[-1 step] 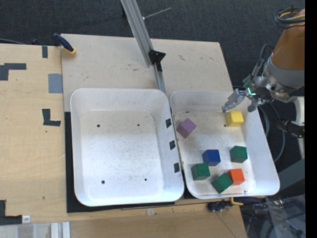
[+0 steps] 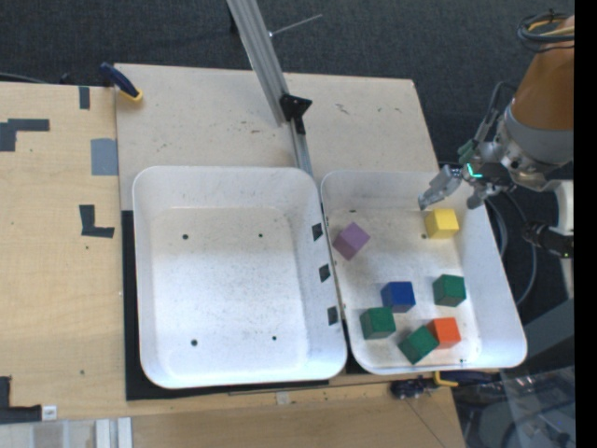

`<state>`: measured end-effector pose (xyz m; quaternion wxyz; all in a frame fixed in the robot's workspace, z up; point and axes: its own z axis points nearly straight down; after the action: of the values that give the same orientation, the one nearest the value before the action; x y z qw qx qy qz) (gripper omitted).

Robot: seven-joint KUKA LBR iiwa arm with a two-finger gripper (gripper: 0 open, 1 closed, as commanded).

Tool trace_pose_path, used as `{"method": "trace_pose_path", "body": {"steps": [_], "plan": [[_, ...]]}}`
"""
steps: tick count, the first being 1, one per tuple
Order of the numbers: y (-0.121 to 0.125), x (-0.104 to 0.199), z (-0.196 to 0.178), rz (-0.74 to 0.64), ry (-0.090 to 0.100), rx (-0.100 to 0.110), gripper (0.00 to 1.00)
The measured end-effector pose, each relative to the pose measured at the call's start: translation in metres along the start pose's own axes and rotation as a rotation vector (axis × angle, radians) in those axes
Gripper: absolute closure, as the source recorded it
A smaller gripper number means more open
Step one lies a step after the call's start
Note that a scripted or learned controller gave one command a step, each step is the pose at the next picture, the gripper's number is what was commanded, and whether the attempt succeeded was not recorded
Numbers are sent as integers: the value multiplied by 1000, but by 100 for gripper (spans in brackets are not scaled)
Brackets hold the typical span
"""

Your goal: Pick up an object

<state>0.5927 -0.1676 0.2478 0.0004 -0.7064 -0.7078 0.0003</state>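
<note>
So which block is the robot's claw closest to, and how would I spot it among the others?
Look at the right-hand white bin, the one holding all the coloured blocks. Near its far right corner, just below the gripper, sits the yellow block. It is the only yellow one, lying apart from the blue, green and orange blocks clustered at the near end and the purple block to its left.

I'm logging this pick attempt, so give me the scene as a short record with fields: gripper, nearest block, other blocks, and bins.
gripper: over the right bin's far edge, nothing seen between its fingers
nearest block: yellow block, just below the gripper
other blocks: purple block, blue block, three green blocks, orange block
bins: right bin holds all blocks; left bin beside it
</note>
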Motion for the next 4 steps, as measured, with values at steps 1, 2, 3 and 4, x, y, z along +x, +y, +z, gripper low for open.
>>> {"method": "trace_pose_path", "body": {"steps": [1,2,3,4], "plan": [[5,-7,57,1,0,6,0],[1,-13,104,2,0,5,0],[-1,-11,158,1,1,6,0],[1,-11,145,0,1,1,100]]}}
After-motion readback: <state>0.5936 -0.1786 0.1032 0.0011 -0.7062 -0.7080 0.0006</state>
